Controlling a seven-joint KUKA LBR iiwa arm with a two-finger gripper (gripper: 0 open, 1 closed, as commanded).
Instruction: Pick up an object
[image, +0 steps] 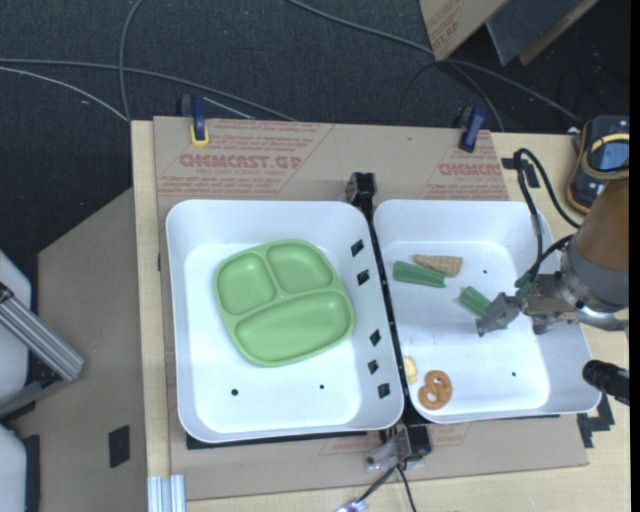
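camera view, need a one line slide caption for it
Gripper low in the right bin beside a green piece, pretzel nearby; green plate in the left bin.

Arm's coming in from the right, wrist bent low, tool (497, 316) pointing left and angled slightly down.

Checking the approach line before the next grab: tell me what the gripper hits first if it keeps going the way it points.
Probably the small green piece: the gripper points left from the right bin's right side, just beside it. Its height above the bin floor is unclear.
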